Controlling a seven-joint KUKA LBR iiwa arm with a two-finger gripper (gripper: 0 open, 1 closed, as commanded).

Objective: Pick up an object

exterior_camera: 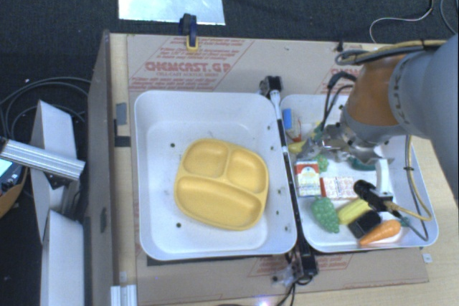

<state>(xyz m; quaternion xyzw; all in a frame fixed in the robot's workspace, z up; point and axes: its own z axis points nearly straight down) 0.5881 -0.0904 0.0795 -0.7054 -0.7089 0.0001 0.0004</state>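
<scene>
Pincer (320, 142) of the grey arm sits low in the right white bin (414, 170), near its upper left part; whether it is spread or pressed together cannot be told. Just below it lie a red-and-white carton (308, 178), a green bumpy toy vegetable (325, 214), a yellow corn cob (353, 211) and an orange carrot (381, 231). A yellow sectioned plastic tray (222, 183) rests in the left white bin (161, 111) on the cardboard-covered surface (237, 57).

- Arm (423, 93): smooth, rounded grey casing.
- Orange band (373, 93): broad glossy ring above the wrist.
- Wrist (351, 140): grey metal section.
- Cables (337, 93): thin dark leads running along the wrist.
</scene>
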